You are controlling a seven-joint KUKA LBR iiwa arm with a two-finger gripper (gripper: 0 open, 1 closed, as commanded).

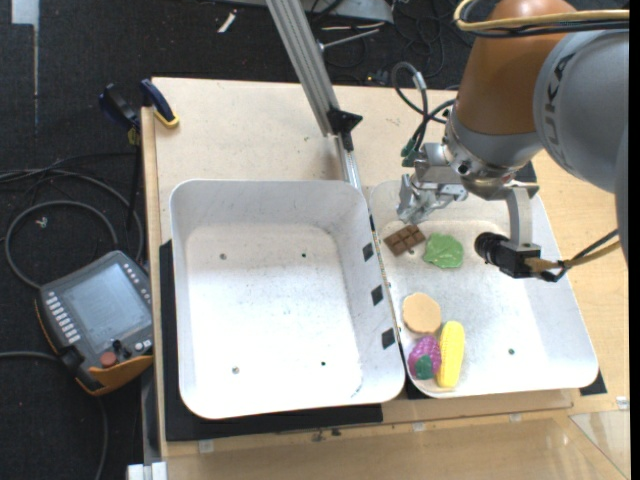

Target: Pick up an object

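Camera view has the tool (418,206) hovering at the back of the right bin (560,343), just above a brown chocolate piece (405,239); whether its jaws are spread or pressed together I cannot tell. Nothing sits between them. Beside the chocolate lies one green lump (443,251). Nearer the front: one orange disc (421,313), one yellow corn cob (451,353), one pink-and-green piece (425,357). Two white bins sit on the desk (250,128).

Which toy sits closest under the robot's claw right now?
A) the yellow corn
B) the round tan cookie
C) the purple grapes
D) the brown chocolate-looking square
D: the gripper hangs in the right bin just above the brown square, while the corn, cookie and grapes lie nearer the bin's front edge.
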